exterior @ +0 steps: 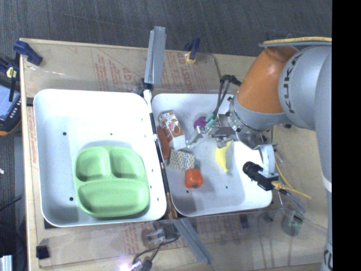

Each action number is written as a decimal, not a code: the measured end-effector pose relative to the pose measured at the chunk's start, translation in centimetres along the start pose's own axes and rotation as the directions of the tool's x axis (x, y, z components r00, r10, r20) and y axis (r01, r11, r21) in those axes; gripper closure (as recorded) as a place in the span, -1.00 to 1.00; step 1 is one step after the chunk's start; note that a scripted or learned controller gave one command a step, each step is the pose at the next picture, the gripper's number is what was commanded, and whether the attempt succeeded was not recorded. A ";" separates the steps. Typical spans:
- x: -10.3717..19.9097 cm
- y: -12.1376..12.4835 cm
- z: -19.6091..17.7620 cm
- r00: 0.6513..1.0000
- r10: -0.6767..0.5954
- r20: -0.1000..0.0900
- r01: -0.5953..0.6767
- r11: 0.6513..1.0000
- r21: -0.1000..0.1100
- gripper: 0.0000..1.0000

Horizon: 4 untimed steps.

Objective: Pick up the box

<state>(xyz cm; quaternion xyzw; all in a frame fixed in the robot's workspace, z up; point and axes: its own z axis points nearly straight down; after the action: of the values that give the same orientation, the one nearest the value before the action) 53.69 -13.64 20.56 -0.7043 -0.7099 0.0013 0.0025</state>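
White plastic forms the two shallow bins that are set side by side on the bench. In the left bin (51, 129) a green divided tray (111, 182) is laid toward the near side. In the right bin (254, 199) several small things are gathered toward the left half. A small box (182, 160) with a patterned face is seen near the dividing wall, tilted, with a red pepper-like toy (193, 178) just beside it on the near side. Along the wall a reddish-brown cylinder (163, 143) is laid, and a printed packet or can (170, 123) is placed at its far end. A yellow banana-like item (223, 157) is found nearer the middle of the bin, and a small purple object (200, 121) is seen farther back. The grey arm (304, 89), with its orange band (262, 81), is extended in from the right over the right bin. The gripper (204, 133) is positioned above the bin between the purple object and the box, apart from the box; whether its fingers are apart or together cannot be told. Nothing is seen between them.
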 end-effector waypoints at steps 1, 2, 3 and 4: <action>-3.8 3.2 2.6 1.000 -0.011 0.001 0.011 1.000 -0.002 -1.00; -7.3 11.5 4.7 0.977 -0.214 0.003 0.214 0.977 -0.004 -1.00; -4.2 10.7 9.4 0.965 -0.261 0.009 0.261 0.965 -0.013 -1.00; -4.1 10.8 8.4 0.965 -0.264 0.009 0.264 0.965 -0.013 1.00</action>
<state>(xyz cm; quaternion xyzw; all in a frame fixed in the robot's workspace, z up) 64.48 -17.62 12.14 -0.6036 -0.7972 -0.0014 -0.0048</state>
